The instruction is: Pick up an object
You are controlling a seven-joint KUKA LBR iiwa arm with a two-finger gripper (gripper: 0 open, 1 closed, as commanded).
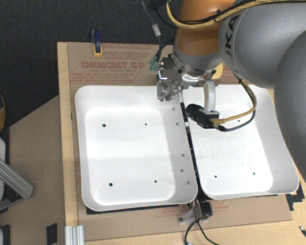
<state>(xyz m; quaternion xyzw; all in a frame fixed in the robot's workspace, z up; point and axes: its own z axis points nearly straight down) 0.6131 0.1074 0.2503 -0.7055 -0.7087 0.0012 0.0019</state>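
Observation:
My gripper (166, 90) hangs low over the far right corner of the left white bin (92, 152), close to its back rim. It is small, metallic and partly hidden under the orange band and grey wrist (199, 45). From the wrist a black connector on a yellow cable (201, 115) dangles over the seam between the two bins. The right white bin (245, 162) lies beneath the arm's bulk, and its far right part is covered by the grey link.
Both bins rest on a brown cardboard sheet (117, 63) with a blue clamp (96, 40) at its back edge. An aluminium profile (10, 177) lies at the lower left. A small black plug with cable (198, 212) sits at the bins' front edge.

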